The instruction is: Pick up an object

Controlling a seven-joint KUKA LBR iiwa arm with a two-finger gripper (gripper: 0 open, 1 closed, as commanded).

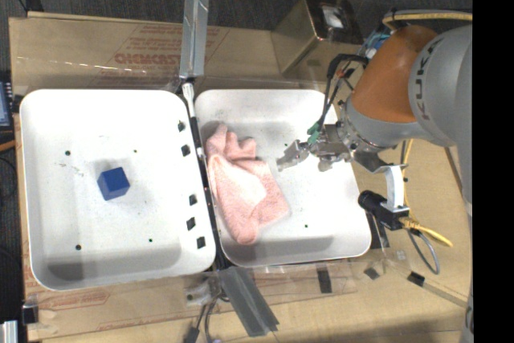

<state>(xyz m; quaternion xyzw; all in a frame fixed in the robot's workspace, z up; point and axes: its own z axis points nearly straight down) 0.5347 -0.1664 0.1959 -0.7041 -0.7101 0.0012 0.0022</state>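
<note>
Pink cloth (pixel 243 185) just left of the tool (pixel 291 158), seemingly apart.

Single fixed camera above bench (pixel 72 40), slanted down, both bins (pixel 48 253) framed.

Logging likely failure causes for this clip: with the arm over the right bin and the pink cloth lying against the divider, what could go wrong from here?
1. The pink cloth is crumpled against the right bin's left wall, so a descent there might clip the wall or divider.
2. Being soft and folded, the cloth could slip free, or only a loose fold lift.
3. The gripper sits right of the cloth over bare floor; closing there would likely catch nothing.
</note>
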